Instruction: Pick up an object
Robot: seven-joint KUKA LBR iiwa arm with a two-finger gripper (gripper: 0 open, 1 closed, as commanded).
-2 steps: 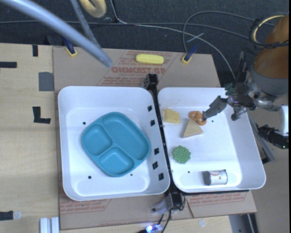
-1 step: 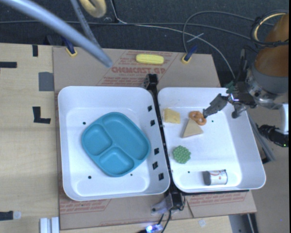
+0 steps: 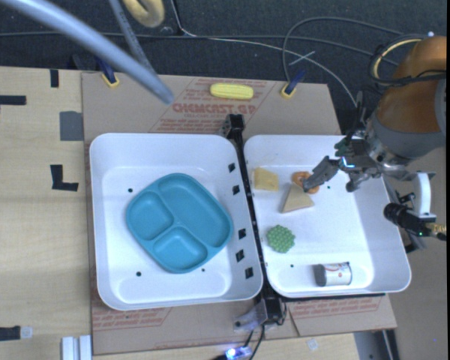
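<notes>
the claw (image 3: pixel 320 174) sits right of frame centre, at a small orange object (image 3: pixel 301 178) beside a tan wedge-shaped block (image 3: pixel 297 199); its open-or-closed state cannot be told.

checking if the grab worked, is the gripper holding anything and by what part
Cannot be told. The gripper is low in the right bin at the small orange object, but nothing shows between its fingers.

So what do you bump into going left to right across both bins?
Blue tray → yellow cheese block → green ball → can → gripper.
</notes>
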